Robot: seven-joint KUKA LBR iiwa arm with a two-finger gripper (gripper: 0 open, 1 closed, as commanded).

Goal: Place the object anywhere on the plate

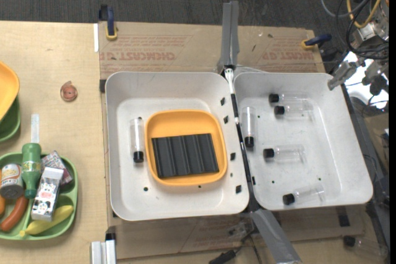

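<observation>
An orange plate (185,119) with rounded corners sits in the middle of the left white bin (117,195). A black ribbed rectangular block (185,154) lies flat on the plate, inside its rim. A clear vial with a black cap (137,140) lies on the bin floor just left of the plate, not touching it. In the right bin (352,182), several more clear black-capped vials lie scattered: one along the left wall (247,127), two at the back (289,103), one mid-floor (282,153) and one near the front (303,196).
A green tray (59,219) with toy food and bottles stands on the wooden table at the far left, below an orange bowl (6,96). A small pink disc (68,91) lies nearby. Cables and metal fittings (362,40) crowd the right bin's far right corner.
</observation>
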